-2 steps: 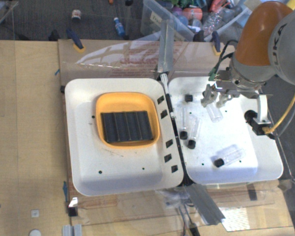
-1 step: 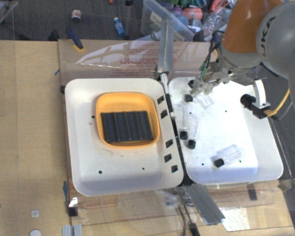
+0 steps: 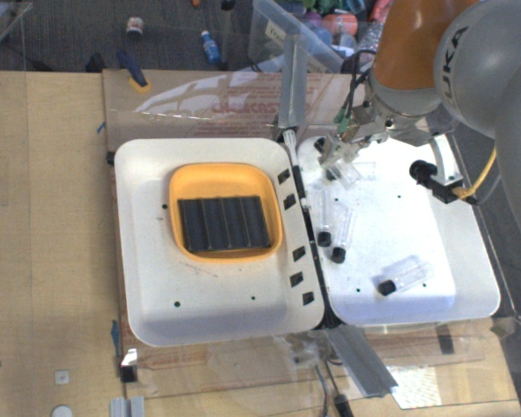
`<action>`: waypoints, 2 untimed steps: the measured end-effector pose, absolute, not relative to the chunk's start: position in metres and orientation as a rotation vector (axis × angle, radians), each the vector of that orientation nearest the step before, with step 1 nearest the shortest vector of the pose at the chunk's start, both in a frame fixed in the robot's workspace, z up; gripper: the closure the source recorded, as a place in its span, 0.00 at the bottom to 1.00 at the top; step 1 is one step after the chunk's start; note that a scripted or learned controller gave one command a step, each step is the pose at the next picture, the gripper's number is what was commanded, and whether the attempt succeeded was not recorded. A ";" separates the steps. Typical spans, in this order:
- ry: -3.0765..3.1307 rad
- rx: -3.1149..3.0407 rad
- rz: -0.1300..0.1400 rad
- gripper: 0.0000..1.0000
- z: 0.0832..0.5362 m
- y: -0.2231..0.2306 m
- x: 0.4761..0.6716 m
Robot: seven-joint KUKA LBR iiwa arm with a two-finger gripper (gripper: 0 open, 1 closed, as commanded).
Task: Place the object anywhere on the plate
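— Wooden bench point(image 3: 43, 233) underneath, two white bins on it, and a clear tub of coloured toys point(image 3: 330, 11) on the floor beyond. Where does the hand sit?

— At the far left corner of the right bin point(image 3: 469, 276), low over the bin floor — the hand point(image 3: 340, 150) hangs under the orange band. Something clear and glinting lies right at its tips, but I cannot tell whether it is gripped or how wide the hand stands.

— And the thing to be moved?

— Clear vials with black caps, I'd judge. One pair of vials point(image 3: 337, 228) lies just toward the camera from the hand, long axes running roughly near-to-far. Another vial point(image 3: 401, 276) lies well apart, toward the near right, slanted.

— The plate?

— Orange plate point(image 3: 226, 211) with a dark ribbed insert, in the left bin point(image 3: 148, 302), to the left of the hand. The raised divider point(image 3: 302, 233) between the bins, with its black clips, stands in the way — any carry must lift over it.
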State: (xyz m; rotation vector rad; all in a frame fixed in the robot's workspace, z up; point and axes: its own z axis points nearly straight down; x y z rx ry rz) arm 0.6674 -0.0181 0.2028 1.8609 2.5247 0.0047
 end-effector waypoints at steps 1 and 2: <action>2.570 1.797 0.005 1.00 0.223 -0.004 0.668; 2.684 1.633 0.001 1.00 0.186 0.000 0.667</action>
